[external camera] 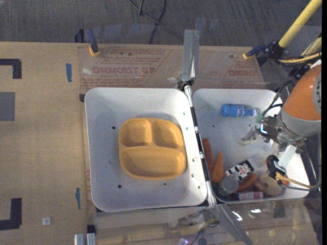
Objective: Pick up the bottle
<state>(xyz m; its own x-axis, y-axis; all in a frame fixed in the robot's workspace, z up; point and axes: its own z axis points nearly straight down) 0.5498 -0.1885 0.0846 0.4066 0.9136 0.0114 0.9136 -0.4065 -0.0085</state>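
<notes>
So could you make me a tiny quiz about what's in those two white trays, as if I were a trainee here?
1. True or false: the blue bottle lies on its side in the right bin.
2. What sits in the left bin? A) a red cup B) a yellow divided tray C) a grey box
3. Fill in: the carrots lie along the right bin's ____ wall, beside the divider.

Key
1. True; it lies near the bin's far side.
2. B
3. Left

The gripper is in the right bin, just below the bottle's right end.
</notes>
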